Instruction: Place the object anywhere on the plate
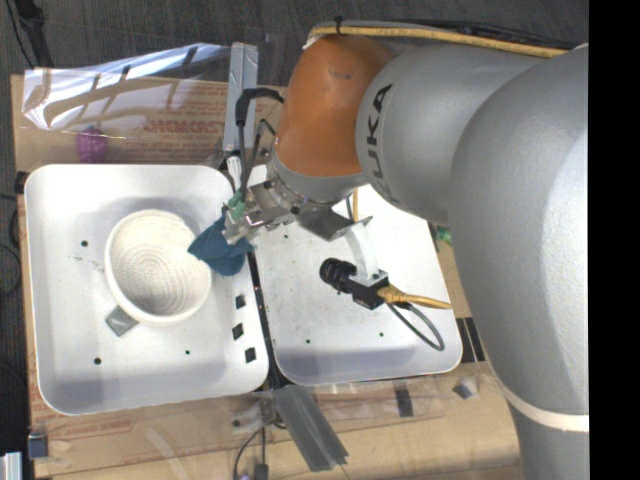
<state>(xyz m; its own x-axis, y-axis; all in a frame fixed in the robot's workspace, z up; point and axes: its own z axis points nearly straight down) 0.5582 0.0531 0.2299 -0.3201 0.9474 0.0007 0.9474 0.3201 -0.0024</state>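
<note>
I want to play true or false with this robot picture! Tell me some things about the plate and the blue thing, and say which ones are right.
1. The white plate sits in the left-hand bin. True.
2. The blue thing lies in the middle of the plate. False: it is at the plate's right edge, just under the gripper.
3. The gripper is close to the wall between the two bins. True.
4. The purple thing lies in the right-hand bin. False: it lies outside both bins, on the cardboard behind the left-hand bin.
</note>
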